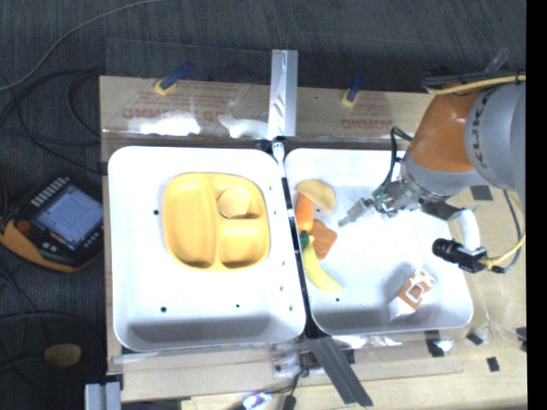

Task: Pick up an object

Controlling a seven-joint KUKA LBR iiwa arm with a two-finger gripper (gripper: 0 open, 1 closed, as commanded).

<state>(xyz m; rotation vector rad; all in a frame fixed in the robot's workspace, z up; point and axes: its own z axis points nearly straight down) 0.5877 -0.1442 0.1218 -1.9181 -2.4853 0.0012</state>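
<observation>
White bin [444, 165] floor lay bare under the gripper [355, 213], which carried nothing; whether it was open or closed I could not tell. The carrot [305, 213] and banana [320, 272] sat just left of it, unpicked.

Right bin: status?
Gripper above right white bin, holding nothing. Yellow banana, orange carrot, small orange-white carton untouched. Path unobstructed.

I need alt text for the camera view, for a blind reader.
A grey and orange robot arm's gripper hovers in the right white bin, near a yellow toy banana, an orange carrot-like piece and a small carton. The left white bin bears a yellow divided plastic tray.
</observation>
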